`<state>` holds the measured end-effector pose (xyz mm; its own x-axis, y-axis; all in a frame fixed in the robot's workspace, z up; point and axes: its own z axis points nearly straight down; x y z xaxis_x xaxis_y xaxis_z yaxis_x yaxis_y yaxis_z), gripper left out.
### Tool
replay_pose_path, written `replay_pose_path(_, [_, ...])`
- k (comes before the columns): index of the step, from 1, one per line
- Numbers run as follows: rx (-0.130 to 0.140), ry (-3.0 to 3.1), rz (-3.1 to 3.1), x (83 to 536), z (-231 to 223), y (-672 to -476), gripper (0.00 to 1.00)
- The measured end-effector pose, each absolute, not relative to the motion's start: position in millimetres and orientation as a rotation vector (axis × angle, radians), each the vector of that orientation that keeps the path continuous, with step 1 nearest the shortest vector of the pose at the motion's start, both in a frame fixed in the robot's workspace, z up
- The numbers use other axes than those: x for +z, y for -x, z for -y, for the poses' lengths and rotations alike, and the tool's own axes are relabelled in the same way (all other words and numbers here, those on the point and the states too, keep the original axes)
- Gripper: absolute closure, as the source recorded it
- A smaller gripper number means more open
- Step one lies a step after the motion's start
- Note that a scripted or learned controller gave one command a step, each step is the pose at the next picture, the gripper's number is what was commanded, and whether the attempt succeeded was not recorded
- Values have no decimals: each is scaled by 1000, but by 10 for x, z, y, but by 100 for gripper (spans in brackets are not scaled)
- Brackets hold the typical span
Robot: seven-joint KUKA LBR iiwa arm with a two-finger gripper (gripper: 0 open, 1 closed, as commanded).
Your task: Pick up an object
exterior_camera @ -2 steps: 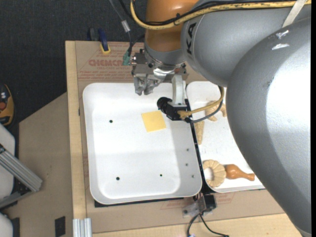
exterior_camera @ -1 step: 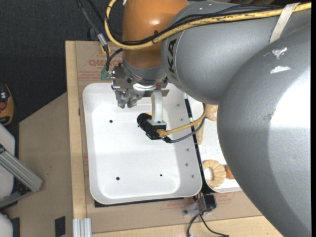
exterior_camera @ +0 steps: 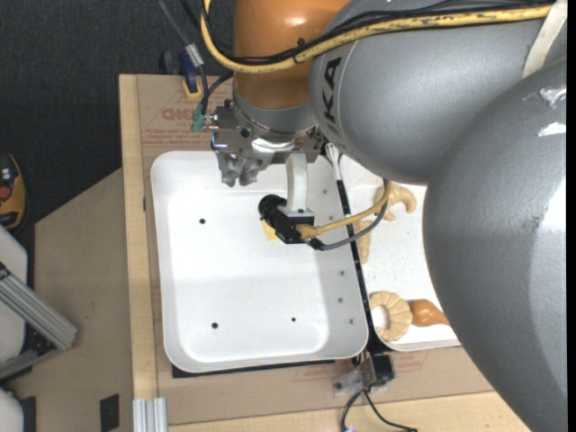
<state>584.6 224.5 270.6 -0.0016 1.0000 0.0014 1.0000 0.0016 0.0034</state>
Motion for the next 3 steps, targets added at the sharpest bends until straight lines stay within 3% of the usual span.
replay_pose_path(1, [9, -2217, -2220, 2974, -2245, -6297, 100])
replay_pose_path(2, [-11, -2224, -2226, 2630, -2247, -5752, 100])
replay_pose_path(3, [4, -2219, -2223, 2793, -2250, -5855, 100])
